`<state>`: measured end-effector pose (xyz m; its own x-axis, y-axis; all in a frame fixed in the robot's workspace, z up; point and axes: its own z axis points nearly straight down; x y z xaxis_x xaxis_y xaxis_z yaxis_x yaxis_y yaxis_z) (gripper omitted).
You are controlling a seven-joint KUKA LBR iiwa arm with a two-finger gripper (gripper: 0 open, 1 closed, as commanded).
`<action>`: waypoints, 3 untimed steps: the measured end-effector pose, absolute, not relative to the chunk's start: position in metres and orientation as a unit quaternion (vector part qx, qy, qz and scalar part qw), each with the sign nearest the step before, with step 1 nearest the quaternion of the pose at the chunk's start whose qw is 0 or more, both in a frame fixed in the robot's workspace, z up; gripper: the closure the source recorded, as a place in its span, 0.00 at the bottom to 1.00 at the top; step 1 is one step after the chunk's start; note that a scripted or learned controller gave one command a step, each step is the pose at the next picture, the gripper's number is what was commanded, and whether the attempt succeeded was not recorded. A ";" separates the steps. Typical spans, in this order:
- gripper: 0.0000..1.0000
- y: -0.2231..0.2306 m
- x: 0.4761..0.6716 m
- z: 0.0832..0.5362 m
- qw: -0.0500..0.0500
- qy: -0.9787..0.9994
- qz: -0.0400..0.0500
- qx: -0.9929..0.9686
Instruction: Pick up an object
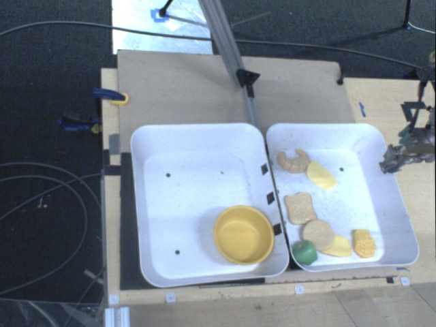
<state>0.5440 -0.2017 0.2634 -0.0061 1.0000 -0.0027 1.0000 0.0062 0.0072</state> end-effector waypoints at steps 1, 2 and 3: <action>1.00 -0.157 0.533 0.259 0.000 0.710 0.001 0.704; 1.00 -0.107 0.529 0.246 0.000 0.710 0.001 0.704; 1.00 -0.057 0.518 0.247 0.000 0.711 0.001 0.704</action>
